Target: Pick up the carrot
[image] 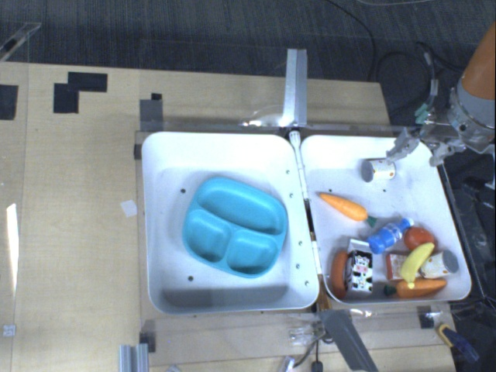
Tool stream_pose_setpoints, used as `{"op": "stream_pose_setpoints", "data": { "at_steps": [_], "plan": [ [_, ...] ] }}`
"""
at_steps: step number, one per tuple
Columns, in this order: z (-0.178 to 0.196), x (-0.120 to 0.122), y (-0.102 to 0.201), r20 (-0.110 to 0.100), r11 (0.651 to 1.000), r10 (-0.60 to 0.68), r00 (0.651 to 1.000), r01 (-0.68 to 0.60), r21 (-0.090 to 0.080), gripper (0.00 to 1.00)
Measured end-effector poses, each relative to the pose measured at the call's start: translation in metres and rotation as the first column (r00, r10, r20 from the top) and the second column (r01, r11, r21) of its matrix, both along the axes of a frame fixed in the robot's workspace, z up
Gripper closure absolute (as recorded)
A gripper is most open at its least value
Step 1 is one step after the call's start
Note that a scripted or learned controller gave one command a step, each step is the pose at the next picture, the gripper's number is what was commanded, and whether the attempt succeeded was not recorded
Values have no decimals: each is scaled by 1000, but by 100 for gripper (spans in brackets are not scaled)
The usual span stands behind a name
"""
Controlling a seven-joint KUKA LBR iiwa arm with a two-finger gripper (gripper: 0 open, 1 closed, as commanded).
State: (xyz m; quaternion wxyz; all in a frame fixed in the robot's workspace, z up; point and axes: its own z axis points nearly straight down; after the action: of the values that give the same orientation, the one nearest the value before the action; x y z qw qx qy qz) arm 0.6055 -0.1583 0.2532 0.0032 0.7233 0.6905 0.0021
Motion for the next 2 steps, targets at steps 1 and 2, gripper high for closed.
{"op": "stream_pose_setpoints", "data": {
  "at_steps": [1,2],
  "plan": [
    [-132,-41,50,-6,995,99,995,-99,2,0],
    [-157,-49,58,-4,995,98,995,-98,1,0]
  ]
}}
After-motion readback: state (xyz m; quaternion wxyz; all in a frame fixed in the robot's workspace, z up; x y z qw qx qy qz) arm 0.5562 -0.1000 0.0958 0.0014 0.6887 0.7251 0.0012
